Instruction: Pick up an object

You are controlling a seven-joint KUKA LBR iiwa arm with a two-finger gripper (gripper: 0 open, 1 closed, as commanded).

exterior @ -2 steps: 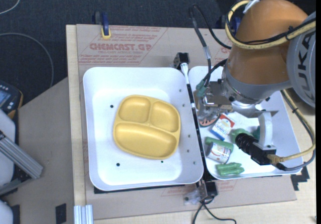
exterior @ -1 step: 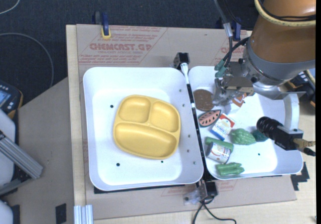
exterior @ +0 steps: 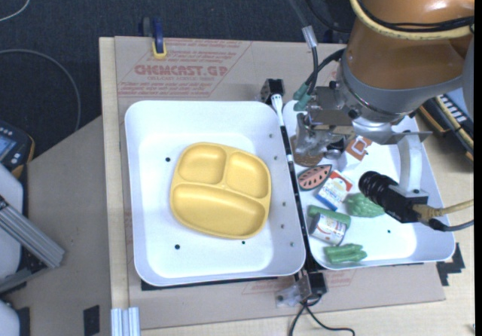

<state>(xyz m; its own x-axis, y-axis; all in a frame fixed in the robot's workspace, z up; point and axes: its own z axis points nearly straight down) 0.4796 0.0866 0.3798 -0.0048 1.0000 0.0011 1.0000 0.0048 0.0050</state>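
My gripper (exterior: 307, 151) hangs over the left side of the right bin (exterior: 429, 245), close to the wall between the two bins. Just in front of it lies a watermelon-slice toy (exterior: 314, 176). Nearby are a small blue and white box (exterior: 333, 193), a small can on its side (exterior: 328, 227), a green leafy toy (exterior: 364, 206) and a green bean pod (exterior: 345, 254). An orange and white piece (exterior: 358, 148) sits to the gripper's right. I see nothing held in the gripper.
The left bin (exterior: 147, 176) holds a yellow divided plate (exterior: 220, 189). The arm's large orange and grey body (exterior: 410, 25) covers the far part of the right bin. A cardboard sheet (exterior: 184, 63) lies under the bins.
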